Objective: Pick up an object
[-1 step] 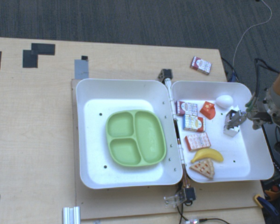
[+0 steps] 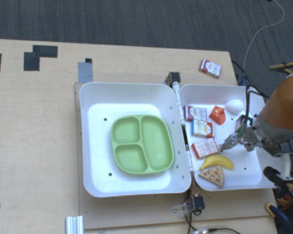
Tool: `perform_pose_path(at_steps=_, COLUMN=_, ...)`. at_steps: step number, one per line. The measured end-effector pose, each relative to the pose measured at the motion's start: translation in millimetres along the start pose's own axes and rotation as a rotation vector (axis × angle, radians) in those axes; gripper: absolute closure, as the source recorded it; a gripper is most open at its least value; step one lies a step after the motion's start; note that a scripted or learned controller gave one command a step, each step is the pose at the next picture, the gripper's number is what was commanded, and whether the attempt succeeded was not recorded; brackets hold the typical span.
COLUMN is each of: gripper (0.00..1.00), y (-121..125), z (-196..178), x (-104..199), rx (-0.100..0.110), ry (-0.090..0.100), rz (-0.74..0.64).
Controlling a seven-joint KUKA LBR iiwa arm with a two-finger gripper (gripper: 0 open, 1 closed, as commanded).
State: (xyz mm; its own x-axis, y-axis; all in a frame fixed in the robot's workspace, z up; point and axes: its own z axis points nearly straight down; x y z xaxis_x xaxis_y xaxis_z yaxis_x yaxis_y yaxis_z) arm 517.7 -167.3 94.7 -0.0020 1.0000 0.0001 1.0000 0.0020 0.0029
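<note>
Over the right bin (image 2: 254,94), just right of the banana (image 2: 218,162), the gripper (image 2: 233,141) is seen; its opening cannot be told. Nothing is held. Crowded packets (image 2: 203,147) beside the banana could be nudged, spoiling a grasp.

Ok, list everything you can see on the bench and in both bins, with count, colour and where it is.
bench: one, light wood, under both bins
left bin: one, white, middle of view
right bin: one, white, beside the left bin
divided plate: one, green, in the left bin
small cartons: two, white and red, right bin, by its left wall
red packet: one, right bin, below the cartons
red toy: one, right bin, upper middle
egg: one, white, right bin, top
banana: one, yellow, right bin
pizza slice: one, tan, right bin, bottom
loose carton: one, red and white, on the bench above the right bin
arm: one, grey and orange, from the right
gripper: one, over the right bin, near the red packet
</note>
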Motion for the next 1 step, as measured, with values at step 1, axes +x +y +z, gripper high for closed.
perform_pose_path(at_steps=1, gripper=1.00, y=1.3, z=-10.5, x=0.6, rx=-0.003, ry=0.000, rz=-0.001)
